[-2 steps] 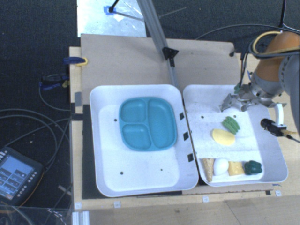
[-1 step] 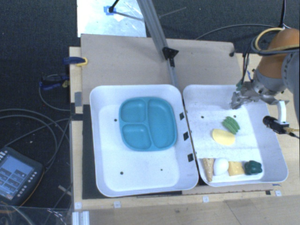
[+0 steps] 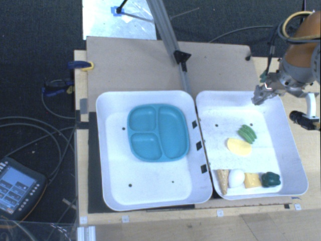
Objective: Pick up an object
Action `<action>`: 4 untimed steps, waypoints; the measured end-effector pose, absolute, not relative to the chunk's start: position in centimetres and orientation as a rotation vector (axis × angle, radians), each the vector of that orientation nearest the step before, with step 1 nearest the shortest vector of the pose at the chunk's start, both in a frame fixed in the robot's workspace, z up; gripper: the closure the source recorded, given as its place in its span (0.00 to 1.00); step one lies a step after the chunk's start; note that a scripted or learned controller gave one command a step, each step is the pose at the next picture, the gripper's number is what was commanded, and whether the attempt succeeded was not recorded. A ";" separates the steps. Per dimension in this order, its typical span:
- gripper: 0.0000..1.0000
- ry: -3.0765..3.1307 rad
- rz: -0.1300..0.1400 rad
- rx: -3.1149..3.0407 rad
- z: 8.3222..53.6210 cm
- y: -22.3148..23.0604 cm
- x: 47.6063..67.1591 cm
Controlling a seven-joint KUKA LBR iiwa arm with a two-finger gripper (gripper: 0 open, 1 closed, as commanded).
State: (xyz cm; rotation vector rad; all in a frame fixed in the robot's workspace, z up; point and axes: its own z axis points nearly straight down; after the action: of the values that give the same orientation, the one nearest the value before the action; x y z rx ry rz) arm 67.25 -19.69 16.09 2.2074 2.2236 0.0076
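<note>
Two white bins sit side by side – your gripper (image 3: 260,98) hovers over the right bin's (image 3: 288,129) far corner, grip unreadable. Nearest object: a ridged green pod (image 3: 247,133), touching a yellow slice (image 3: 238,146).

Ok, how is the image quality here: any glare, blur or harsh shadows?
Camera view: lighting is even and soft, shadows faint; the white right bin looks bright but keeps detail; a glary patch on the floor up top; the claw looks slightly soft, the food items reasonably sharp.
</note>
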 end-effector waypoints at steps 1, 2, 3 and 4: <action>1.00 2.225 0.007 2.208 20.6 -19.5 67.7; 1.00 2.224 0.007 2.207 26.0 -19.8 68.8; 1.00 2.231 0.004 2.209 26.5 -15.0 67.9; 1.00 2.233 0.003 2.210 25.0 -9.6 67.7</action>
State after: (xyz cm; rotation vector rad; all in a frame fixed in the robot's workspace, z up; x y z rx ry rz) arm 67.74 -9.57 25.05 2.2097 2.2331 0.0034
